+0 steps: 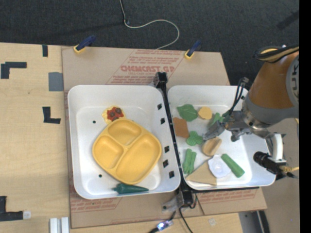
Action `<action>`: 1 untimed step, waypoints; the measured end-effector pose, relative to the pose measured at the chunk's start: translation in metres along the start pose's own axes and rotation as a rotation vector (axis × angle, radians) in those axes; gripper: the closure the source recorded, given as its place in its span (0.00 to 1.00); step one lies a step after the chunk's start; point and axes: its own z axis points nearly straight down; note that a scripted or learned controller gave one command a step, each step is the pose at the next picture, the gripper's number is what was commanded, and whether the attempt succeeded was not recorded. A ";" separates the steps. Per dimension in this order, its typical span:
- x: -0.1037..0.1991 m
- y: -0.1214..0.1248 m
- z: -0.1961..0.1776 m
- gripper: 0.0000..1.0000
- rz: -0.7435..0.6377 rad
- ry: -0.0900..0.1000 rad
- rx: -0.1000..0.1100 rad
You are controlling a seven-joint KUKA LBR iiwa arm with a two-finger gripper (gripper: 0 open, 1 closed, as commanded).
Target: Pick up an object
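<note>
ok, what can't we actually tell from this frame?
- Tool, camera view: too small and dark against the wrist to tell if it touches anything.
- Right bin: its right wall sits under the arm.
- Small red-and-yellow item in the left bin: too small to identify.
- Green item: partly tucked under the yellow plate.

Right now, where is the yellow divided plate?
The yellow divided plate lies in the left bin, between the small pizza piece above and the green pepper below.
</note>
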 end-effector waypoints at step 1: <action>0.000 0.003 -0.006 0.00 -0.003 -0.002 -0.013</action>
